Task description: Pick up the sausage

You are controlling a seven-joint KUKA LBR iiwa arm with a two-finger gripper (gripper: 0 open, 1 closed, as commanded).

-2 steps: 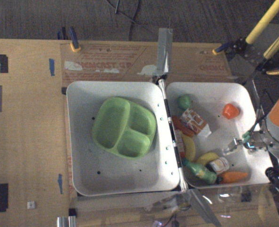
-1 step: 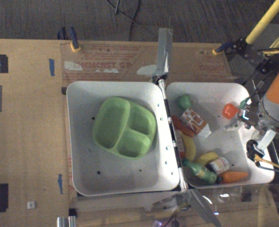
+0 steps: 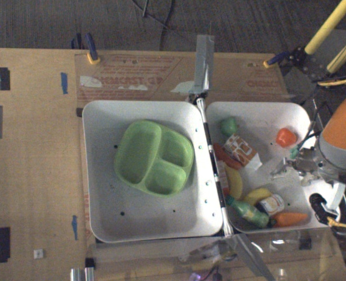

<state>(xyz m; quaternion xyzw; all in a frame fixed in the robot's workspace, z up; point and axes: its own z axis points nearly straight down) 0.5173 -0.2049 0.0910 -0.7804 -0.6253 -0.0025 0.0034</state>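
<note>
The sausage (image 3: 224, 154) is a reddish-brown stick lying at the left side of the right bin (image 3: 260, 113), close to the divider. A small orange-and-white carton (image 3: 240, 148) partly covers it. My gripper (image 3: 294, 166) hangs over the right part of the same bin, well to the right of the sausage and apart from it. The grey arm with its orange band (image 3: 342, 130) comes in from the right edge.
Around the sausage lie a banana (image 3: 235, 182), a green bottle (image 3: 249, 213), a small jar (image 3: 271, 204), a carrot (image 3: 290, 219), a green piece (image 3: 228, 125) and an orange-red piece (image 3: 285, 137). The left bin (image 3: 102, 204) holds a green divided plate (image 3: 155, 158).
</note>
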